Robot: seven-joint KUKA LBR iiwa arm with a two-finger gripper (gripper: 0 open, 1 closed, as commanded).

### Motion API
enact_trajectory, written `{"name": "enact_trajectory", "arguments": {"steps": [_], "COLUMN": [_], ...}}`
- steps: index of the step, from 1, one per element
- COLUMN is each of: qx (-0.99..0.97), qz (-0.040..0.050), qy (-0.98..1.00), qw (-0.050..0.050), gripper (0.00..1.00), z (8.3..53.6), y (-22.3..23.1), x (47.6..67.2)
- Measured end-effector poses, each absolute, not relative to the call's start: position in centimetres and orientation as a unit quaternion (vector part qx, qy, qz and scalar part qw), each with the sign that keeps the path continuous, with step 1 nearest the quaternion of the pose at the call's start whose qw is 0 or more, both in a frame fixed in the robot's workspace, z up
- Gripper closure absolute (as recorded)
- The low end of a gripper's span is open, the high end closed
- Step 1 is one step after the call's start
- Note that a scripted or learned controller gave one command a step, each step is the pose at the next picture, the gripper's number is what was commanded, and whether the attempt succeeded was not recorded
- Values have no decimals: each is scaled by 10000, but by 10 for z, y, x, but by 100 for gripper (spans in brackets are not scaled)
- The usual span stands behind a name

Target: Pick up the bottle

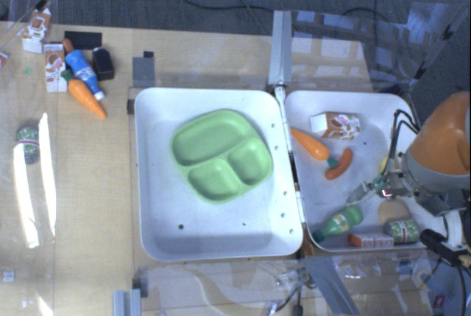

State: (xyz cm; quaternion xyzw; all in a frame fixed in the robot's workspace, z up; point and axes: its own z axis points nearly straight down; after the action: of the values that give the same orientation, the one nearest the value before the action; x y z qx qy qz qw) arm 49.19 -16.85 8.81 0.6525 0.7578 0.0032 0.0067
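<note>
Bottle: the green bottle lies tilted near the front of the right bin.
Gripper: the gripper hovers just above-right of it, grip state unclear.
Left bin: holds a green tray.

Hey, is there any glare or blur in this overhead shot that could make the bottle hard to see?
Camera view: bright glare streaks on the bench at far left, well away from the green bottle; the bottle is sharp enough, lying at the right bin's near edge; the claw above it looks small and slightly blurred.
</note>
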Motion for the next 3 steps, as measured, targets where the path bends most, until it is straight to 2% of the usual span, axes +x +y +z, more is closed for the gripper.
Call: {"name": "enact_trajectory", "arguments": {"steps": [1,2,3], "qx": [6857,6844,6846], "qz": [38,54,53], "qy": [7278,7291,7289], "qw": [77,82,80], "gripper": [0,100,0], "z": [88,97,97], "y": [-116,-115,-115], "x": [492,495,495]}}
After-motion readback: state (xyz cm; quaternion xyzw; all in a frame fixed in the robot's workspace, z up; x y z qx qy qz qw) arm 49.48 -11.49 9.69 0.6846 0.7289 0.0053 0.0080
